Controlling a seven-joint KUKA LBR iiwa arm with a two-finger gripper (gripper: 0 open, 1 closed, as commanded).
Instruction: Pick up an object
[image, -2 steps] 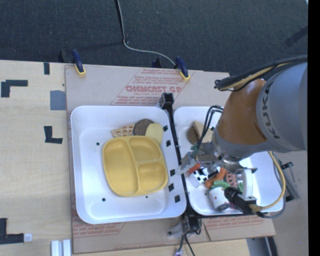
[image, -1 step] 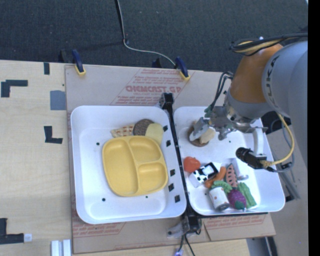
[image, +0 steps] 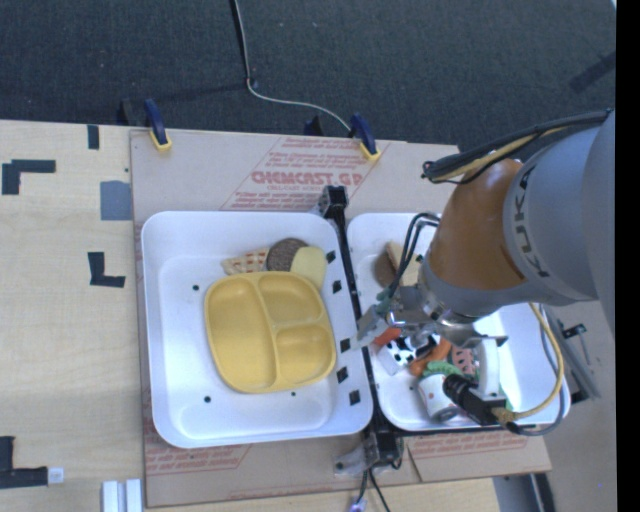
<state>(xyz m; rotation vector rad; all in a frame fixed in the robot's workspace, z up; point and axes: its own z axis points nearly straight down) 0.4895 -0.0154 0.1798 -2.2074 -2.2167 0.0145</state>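
two white bins (image: 165, 300) sit on cardboard; yellow divided tray (image: 270, 330) lies in the left one; gripper (image: 405, 335) is low among the right bin's clutter, finger state unclear.

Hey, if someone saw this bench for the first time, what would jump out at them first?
Probably the yellow divided tray lying in the left bin, with a few food-like pieces at its far edge. Next, the big grey arm with its orange band leaning over the right bin, above a cluster of small colourful objects.
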